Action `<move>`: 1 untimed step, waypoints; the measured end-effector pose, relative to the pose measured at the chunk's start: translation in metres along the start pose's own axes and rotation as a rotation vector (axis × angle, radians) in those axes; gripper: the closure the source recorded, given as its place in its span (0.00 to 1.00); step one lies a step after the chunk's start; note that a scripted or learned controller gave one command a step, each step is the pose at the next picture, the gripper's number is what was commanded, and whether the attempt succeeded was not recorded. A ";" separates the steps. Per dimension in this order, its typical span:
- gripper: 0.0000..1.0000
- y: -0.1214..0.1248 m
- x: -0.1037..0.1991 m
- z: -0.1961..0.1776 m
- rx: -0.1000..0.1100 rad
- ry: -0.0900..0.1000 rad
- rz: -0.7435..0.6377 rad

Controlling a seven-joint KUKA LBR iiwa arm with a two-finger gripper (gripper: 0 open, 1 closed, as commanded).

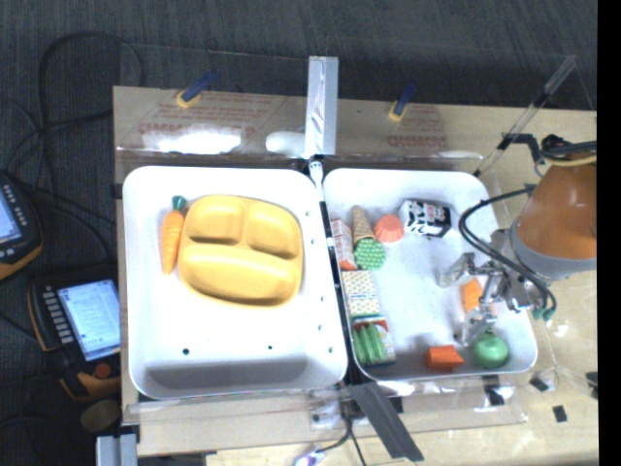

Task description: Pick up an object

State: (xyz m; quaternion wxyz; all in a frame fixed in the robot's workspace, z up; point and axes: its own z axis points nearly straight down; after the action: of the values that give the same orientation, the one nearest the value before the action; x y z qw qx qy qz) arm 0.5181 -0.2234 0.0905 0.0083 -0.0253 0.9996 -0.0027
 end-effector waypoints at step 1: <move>1.00 0.001 -0.002 -0.009 0.002 0.002 -0.003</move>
State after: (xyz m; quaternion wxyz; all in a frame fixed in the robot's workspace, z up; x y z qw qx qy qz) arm 0.5196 -0.2225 0.0992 0.0075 -0.0266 0.9996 -0.0037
